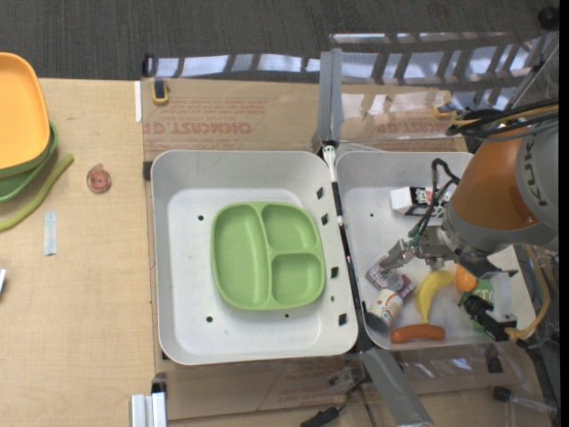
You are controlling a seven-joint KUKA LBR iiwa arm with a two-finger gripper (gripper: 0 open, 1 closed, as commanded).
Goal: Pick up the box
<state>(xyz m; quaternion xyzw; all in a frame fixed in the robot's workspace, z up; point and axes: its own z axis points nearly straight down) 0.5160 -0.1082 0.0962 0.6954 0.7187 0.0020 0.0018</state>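
Right bin (356,203): pincer (397,258) hangs open low, just above the box (388,302) beside the banana (430,290).

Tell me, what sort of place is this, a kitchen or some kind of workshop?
Most likely a robot test bench in a lab, not a kitchen. A grey and orange robot arm reaches over two white bins, the food in the right bin looks like toys, such as a banana, and cardboard covers the bench.
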